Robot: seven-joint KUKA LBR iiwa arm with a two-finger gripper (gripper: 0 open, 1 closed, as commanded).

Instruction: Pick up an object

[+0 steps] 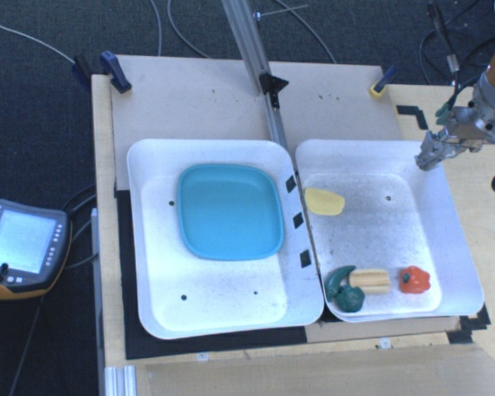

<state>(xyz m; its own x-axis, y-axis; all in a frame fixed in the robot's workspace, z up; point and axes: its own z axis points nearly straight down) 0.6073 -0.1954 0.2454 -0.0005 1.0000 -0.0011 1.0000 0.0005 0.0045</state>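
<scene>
Hovering at the bin's far corner, nothing picked yet

We see the gripper (430,157) poised over the upper right rim of the right bin (445,213), at the end of the grey arm (487,106) that reaches in from the right. Whether its two tips stand apart or together we cannot tell at this size; nothing sits between them.

From the gripper, the yellow piece (324,201) lies well off to the left and a little nearer the camera, close to the wall that divides the two bins. The red pepper (413,280) lies well below the gripper, near the bin's near edge, with the tan block (370,280) just to its left and the green vegetable (344,289) touching that block's far end. Further left still, the blue plate (229,211) rests in the left bin (153,246).

We judge this to be the approach step: no target is reached. The next move calls for choosing one object, travelling over it, and descending with the tips wide. The yellow piece stands alone and looks the easier choice; the three clustered items risk a crowded grasp.
</scene>
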